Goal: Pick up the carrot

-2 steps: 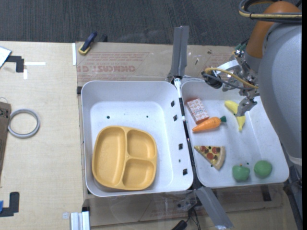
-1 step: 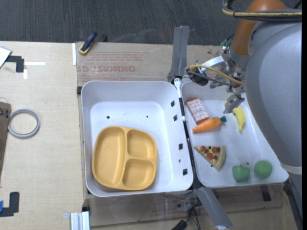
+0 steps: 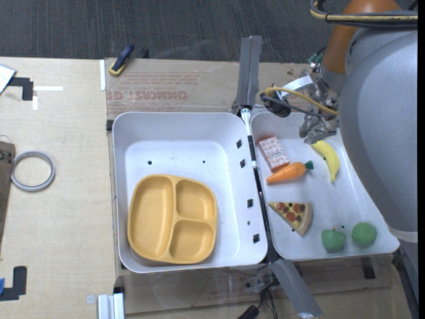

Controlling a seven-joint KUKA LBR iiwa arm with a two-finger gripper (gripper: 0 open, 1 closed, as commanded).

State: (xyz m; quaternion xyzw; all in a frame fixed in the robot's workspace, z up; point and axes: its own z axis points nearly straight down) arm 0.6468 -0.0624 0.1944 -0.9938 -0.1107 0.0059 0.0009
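Observation:
The orange carrot (image 3: 287, 172), with a small green top at its right end, lies in the right bin (image 3: 352, 198), roughly at its middle left. My gripper (image 3: 312, 133) hangs over the bin's far part, above and to the right of the carrot and just over the upper end of a yellow banana (image 3: 327, 157). Nothing is seen held in it. The grey arm covers the bin's right side.
Near the carrot lie a pink packet (image 3: 273, 153), a pizza slice (image 3: 293, 214), a green pepper (image 3: 333, 239) and a round green fruit (image 3: 363, 234). The left bin (image 3: 133, 138) holds a yellow divided plate (image 3: 174, 218). A tape roll (image 3: 30, 171) lies on the bench at left.

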